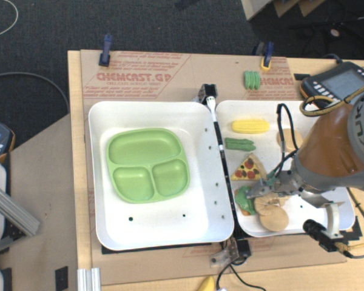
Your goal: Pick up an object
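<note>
**Ana:** Camera view first. Where is the arm (333, 144) working?

**Ben:** Over the right bin (346, 214), low at its near edge. The gripper (262, 191) sits among the toy food there, right above a green leafy piece (244, 200) and touching or nearly touching a tan round piece (273, 217).

**Ana:** Has it got hold of anything?

**Ben:** I cannot tell. The wrist and cables crowd that spot, so its opening is unclear and nothing is plainly held.

**Ana:** Why come down there?

**Ben:** My guess is that the pieces cluster by the bin's left wall, so a descent there has the best odds of catching something.

**Ana:** How do the other things lie?

**Ben:** The corn cob (250, 126) lies near the far edge, its long axis running left to right across the bin. The green pod (239, 143) just nearer lies the same way. The pizza slice (247, 169) points its tip toward the far edge.

**Ana:** And the left bin (103, 162)?

**Ben:** It carries a green divided plate (147, 163), lying flat, well apart from the arm.
</note>
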`<state>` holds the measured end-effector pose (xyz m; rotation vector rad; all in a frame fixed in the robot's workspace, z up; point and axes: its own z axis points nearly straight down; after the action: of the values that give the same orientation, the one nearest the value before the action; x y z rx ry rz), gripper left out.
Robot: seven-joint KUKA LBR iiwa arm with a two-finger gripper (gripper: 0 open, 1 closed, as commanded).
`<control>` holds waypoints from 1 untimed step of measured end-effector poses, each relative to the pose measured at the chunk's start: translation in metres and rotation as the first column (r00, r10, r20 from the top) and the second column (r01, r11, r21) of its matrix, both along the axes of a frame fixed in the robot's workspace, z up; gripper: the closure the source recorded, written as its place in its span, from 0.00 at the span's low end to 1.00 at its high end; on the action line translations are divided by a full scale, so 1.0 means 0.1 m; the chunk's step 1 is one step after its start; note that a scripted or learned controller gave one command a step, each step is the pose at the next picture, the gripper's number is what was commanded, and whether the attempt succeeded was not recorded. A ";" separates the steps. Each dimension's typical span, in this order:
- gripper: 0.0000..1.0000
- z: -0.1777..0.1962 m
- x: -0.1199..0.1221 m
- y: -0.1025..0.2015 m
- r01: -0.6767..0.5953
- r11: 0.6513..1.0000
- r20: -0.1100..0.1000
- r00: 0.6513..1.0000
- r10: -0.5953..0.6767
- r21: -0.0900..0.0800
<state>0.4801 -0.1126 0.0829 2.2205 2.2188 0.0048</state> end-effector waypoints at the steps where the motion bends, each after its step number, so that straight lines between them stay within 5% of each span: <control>1: 1.00 0.16 0.03 -0.03 0.002 1.000 0.012 1.000 -0.002 -0.006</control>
<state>0.4833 -0.1158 0.0990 2.2139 2.2076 0.0111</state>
